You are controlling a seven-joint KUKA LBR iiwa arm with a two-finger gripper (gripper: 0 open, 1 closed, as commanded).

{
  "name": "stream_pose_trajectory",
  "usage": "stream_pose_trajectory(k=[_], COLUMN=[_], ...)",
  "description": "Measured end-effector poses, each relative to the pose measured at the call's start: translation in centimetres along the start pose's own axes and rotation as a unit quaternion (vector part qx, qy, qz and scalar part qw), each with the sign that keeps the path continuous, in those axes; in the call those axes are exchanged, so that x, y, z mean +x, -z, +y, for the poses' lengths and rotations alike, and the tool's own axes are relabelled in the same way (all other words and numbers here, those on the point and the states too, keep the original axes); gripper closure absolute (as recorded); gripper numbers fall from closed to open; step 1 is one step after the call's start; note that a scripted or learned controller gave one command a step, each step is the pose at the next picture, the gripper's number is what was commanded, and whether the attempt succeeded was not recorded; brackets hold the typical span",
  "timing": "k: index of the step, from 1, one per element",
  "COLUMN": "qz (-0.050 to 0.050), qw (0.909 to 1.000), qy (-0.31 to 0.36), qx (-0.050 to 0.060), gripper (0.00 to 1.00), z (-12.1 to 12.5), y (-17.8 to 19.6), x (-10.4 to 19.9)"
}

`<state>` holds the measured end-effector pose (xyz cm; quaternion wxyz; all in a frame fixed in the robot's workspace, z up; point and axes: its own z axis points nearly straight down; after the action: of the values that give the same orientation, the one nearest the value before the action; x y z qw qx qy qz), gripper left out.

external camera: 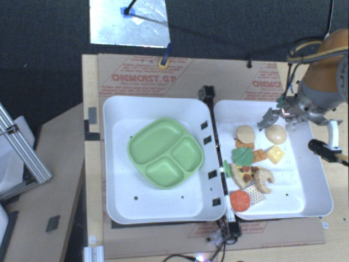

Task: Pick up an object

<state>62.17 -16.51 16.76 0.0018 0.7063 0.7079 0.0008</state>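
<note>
Toy food [253,165] in right bin [311,201], pincer [271,118] above

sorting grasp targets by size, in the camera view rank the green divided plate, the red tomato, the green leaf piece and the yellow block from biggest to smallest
1. green divided plate, by far the largest
2. red tomato and green leaf piece: look about alike, too close to rank
3. yellow block, a little smaller

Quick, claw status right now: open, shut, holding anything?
Claw: open, holding nothing, over the right bin beside the tan egg-shaped piece.
</note>
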Motion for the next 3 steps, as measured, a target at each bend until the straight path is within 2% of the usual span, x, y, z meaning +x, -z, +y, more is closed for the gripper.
stream_pose_trajectory(k=[2, 3], qz=[0.0, -0.001], qw=[1.0, 1.0], qy=[0.0, 0.0], qx=[0.0, -0.004], gripper=[0.0, 1.0], z=[-0.2, 0.0], y=[-7.6, -6.8], x=[-0.2, -0.3])
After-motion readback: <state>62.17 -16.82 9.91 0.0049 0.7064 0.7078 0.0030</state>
